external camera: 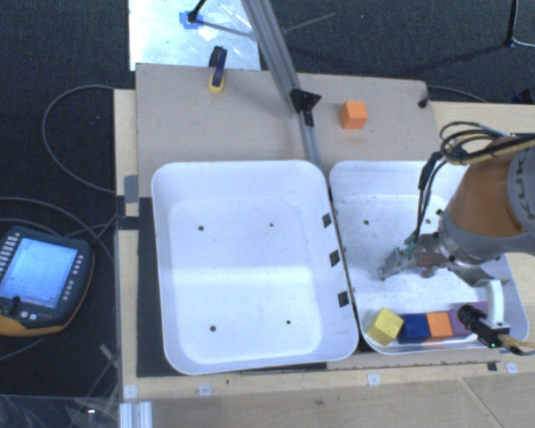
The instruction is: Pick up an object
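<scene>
Three small blocks lie in a row along the near wall of the right bin point(374, 194): a yellow block point(385, 325), a blue block point(415, 327) and an orange block point(440, 325). A pale purple piece point(465, 325) lies just right of them. My gripper point(405, 262) hangs over the bin's floor, a little behind the blocks and apart from them. The orange-banded wrist point(481, 203) rises behind it to the right. Nothing shows in the gripper.
The left bin point(241, 181) stands beside the right one. An orange cube point(354, 114) and a blue-and-yellow clamp point(217, 68) lie on the bench behind the bins. A slanted metal pole point(281, 56) crosses the back. A teach pendant point(31, 279) rests on the floor at left.
</scene>
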Robot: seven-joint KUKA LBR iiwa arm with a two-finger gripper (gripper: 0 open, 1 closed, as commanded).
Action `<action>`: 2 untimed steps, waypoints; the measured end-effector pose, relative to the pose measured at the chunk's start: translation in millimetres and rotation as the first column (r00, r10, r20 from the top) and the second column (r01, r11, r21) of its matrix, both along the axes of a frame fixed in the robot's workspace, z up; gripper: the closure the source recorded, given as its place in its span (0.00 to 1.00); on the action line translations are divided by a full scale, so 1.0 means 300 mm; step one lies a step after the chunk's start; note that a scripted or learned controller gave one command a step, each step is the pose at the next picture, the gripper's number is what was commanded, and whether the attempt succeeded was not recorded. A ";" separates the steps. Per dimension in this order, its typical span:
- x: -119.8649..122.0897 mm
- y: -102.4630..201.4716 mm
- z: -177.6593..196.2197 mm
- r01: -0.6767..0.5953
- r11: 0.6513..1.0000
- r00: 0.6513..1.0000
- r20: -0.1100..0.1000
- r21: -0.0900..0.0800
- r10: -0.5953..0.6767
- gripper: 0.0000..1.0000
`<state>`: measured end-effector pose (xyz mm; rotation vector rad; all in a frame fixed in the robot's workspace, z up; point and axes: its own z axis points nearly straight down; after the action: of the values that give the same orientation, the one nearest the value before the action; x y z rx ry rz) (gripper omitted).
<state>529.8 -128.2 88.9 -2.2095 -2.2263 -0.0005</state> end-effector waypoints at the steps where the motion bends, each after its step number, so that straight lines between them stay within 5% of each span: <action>1: -0.080 0.138 0.003 0.000 1.000 1.000 0.001 -0.001 0.000 0.00; 2: -0.077 0.128 0.004 0.006 1.000 1.000 0.005 -0.003 -0.006 0.00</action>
<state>506.7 -89.8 90.2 -2.2200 -2.2236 -0.0018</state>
